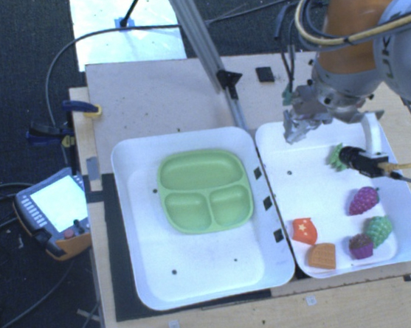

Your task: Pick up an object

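Observation:
The right bin [319,183] holds several toy foods. A small green leafy piece [336,155] lies near its far right side, and a purple grape bunch [363,199] sits below that. A green grape bunch [378,229] and a small purple piece [361,246] lie in the near right corner. A red piece [304,230] and an orange piece [322,257] rest near the front left. My gripper [296,130] hangs over the bin's far left part, apart from all of them, with nothing seen in it.
The left bin [151,263] carries a green divided plate [205,191]. A black cylinder with a yellow cable [363,161] juts over the right bin beside the leafy piece. A slanted metal pole [205,41] rises behind the bins. A teach pendant [54,211] lies off the bench at left.

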Available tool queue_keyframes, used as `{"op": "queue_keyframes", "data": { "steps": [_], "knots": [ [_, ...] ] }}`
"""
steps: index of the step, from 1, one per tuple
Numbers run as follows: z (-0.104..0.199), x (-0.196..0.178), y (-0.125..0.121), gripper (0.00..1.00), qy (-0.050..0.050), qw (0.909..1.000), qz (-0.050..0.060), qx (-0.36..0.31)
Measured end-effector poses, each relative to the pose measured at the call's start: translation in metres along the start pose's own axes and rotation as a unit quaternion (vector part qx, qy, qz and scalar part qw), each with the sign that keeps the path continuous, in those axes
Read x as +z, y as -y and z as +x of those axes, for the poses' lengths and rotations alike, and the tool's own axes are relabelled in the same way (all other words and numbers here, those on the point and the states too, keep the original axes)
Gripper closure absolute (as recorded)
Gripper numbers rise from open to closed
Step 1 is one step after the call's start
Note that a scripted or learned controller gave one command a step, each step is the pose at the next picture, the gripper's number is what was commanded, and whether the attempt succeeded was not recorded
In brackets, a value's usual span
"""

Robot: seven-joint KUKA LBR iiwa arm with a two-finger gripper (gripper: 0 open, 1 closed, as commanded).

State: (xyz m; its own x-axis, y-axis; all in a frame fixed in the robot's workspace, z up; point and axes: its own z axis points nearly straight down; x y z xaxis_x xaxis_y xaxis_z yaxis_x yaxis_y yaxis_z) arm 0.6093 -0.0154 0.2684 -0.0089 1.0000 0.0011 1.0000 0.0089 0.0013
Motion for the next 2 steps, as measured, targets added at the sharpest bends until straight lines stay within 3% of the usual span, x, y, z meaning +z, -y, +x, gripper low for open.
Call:
{"op": "queue_keyframes", "data": {
  "steps": [2],
  "knots": [
    [0.105, 0.025, 0.027, 1.0, 0.0, 1.0, 0.001, 0.0]
  ]
}}
